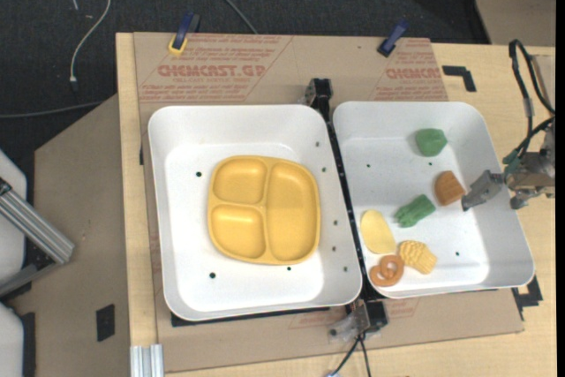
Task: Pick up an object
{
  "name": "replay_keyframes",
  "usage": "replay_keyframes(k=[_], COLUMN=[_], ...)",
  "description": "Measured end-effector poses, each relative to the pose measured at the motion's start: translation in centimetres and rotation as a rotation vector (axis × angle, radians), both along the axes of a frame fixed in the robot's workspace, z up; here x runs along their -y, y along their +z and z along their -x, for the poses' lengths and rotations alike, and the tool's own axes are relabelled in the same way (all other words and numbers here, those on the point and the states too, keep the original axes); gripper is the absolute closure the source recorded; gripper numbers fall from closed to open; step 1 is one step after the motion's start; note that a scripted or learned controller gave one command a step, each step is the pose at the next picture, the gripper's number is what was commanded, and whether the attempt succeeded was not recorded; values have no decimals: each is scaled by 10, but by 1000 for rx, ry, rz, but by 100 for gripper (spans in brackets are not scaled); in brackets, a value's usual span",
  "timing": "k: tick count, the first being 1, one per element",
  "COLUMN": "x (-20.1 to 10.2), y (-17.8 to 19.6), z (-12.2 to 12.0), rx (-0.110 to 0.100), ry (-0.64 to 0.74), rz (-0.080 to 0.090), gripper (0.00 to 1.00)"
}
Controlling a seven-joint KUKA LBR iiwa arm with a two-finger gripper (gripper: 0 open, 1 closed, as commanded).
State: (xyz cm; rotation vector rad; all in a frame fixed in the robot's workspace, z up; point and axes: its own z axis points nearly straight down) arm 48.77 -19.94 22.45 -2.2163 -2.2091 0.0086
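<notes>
Brown piece (pixel 448 187) is being approached by the gripper (pixel 481 190), jaw state indeterminable; descent and closure are required next.

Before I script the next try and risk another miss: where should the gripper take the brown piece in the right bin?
Grip the brown piece across its narrow width, coming straight down. It lies apart from the green piece, and the gripper is already beside it on the right.

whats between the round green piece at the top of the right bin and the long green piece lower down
In the camera view, only bare white bin floor separates the round green piece from the long green piece. The brown rounded piece sits just right of that line.
</notes>
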Motion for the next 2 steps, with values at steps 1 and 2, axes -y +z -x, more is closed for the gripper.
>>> replay_keyframes(k=[1, 2], x=[0, -1], y=[5, -52], z=[-2, 8], rx=[9, 4], ry=[4, 3], rz=[3, 0], gripper=[0, 0])
